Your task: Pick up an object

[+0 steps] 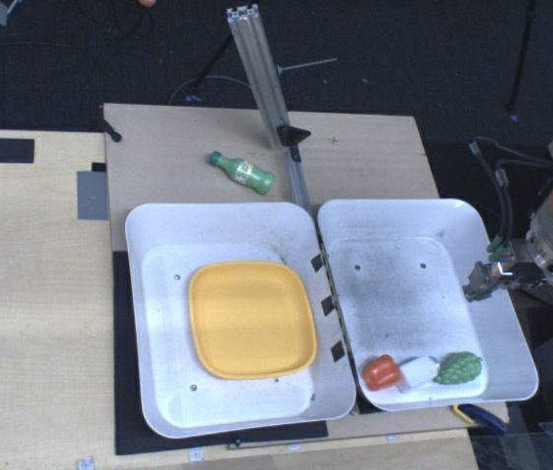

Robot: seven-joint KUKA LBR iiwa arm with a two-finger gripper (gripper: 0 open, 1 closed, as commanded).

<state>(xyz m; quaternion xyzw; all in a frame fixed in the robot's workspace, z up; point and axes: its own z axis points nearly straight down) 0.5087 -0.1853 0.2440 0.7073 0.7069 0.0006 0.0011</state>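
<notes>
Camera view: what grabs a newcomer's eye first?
The yellow plate, flat in the middle of the left bin. Next, the red pepper, a white item and a green bumpy toy in a row at the right bin's near edge. A green bottle lies on its side on the bench behind the bins; the gripper sits at the right bin's right rim.

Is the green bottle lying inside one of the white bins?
No, the green bottle lies on the bench behind the left bin.
</notes>
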